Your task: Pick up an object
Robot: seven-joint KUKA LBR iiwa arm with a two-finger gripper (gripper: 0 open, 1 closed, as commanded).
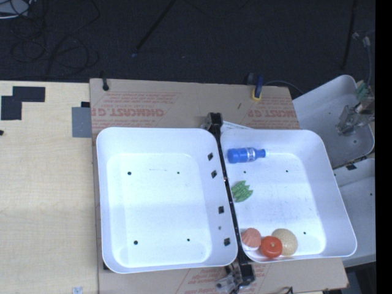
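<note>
The right bin (pixel 331 182) holds a blue bottle (pixel 245 155) lying against its far rim, centre floor open, while the end effector (pixel 354 116) sits beyond the right rim, grip state indeterminable.

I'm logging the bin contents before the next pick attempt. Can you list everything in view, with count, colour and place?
bins: 2, white, side by side on the bench; left bin, right bin
bottle: 1, blue with white cap, lying at far left of right bin
leafy item: 1, green, right bin beside the divider
round items: 3, near corner of right bin, clustered; pinkish, red, tan
cardboard sheet: 1, brown, under the bins
arm: 1, partly seen at right edge; fingers too unclear to judge
</note>
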